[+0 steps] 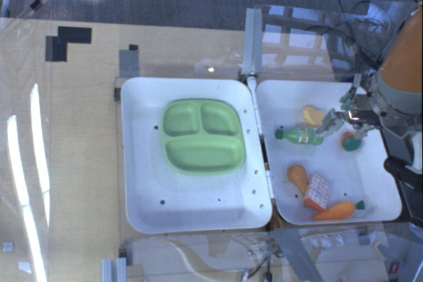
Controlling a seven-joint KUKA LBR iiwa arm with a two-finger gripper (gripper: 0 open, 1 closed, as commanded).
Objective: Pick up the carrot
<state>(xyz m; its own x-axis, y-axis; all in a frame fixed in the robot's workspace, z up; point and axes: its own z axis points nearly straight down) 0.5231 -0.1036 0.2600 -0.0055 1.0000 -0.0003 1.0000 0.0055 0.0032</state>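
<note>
1. carrot (336,211): orange toy, tapered body with a small green stub at its right end, lying flat and nearly parallel to the front edge of the right bin (284,205), near that bin's front right corner.
2. its thin end points left and sits just beside the small red-and-white carton (318,191), possibly touching it; can't tell for sure.
3. gripper (336,121): over the back half of the right bin, at the end of the grey arm with its orange band (404,56) coming in from the right edge. fingers point left and down toward the green bottle (299,135).
4. finger gap: can't tell, too blurred and cluttered to read. nothing visibly held between them.
5. carrot vs gripper: well apart. the carrot lies toward the front edge of the bin, the gripper toward the back, with bare bin floor between them.
6. other items in the right bin: yellow piece (312,115) near the back, just beside the gripper; small red-and-green piece (350,140) near the right edge; tan drumstick-shaped toy (297,176) left of the carton.
7. left bin (142,162): holds a green divided plate (201,137), three compartments.
</note>
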